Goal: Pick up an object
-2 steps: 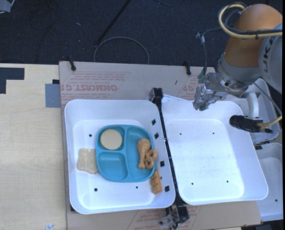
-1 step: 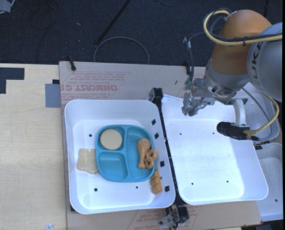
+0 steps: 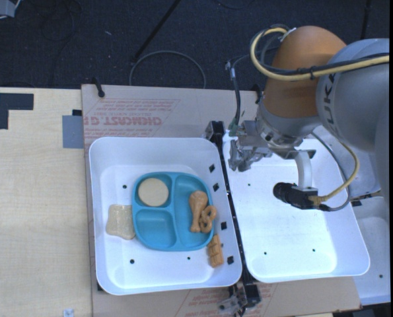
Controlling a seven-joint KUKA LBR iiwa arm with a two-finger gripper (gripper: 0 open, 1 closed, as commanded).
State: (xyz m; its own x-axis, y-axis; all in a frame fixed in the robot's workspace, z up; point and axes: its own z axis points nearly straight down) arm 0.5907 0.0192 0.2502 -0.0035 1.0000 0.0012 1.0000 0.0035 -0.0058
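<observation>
My gripper (image 3: 241, 160) hangs over the right bin (image 3: 302, 256) — can't tell its state. Nothing picked yet; next, reach w/ it to the food in the blue tray (image 3: 158, 233).

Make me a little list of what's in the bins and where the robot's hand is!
left bin: blue tray, toy foods
blue tray: three compartments
round cracker: in tray's top-left compartment
pretzel pieces: in tray's right compartment
toast: on bin floor, touching tray's left edge
small snack: on bin floor, by tray's lower right corner
right bin: arm above it
gripper: over right bin's upper left corner, near the divider
</observation>
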